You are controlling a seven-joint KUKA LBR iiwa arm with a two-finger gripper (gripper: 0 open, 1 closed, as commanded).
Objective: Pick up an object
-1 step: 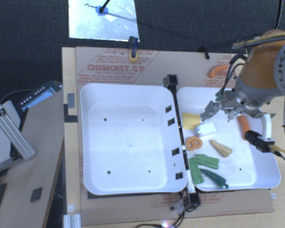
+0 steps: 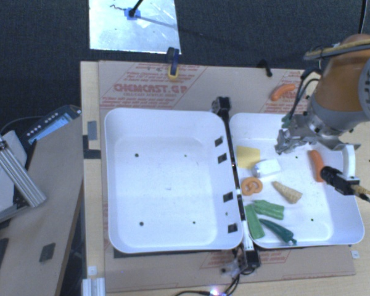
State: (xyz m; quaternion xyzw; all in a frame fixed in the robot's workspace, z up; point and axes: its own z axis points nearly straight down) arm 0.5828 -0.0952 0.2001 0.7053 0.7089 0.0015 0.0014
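The gripper (image 2: pixel 286 142) hung over the right bin (image 2: pixel 345 227); whether it was apart or together could not be told. The white block (image 2: pixel 268 167) lay just below-left, beside the yellow piece (image 2: pixel 247 155); descending squarely over it seemed best

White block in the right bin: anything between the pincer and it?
Nothing visible. The pincer hangs over the right bin, up and right of the white block. The yellow piece touches the block's far side, away from the pincer.

"CHEMCAST GP" on board (image 2: pixel 153 86) (red print)
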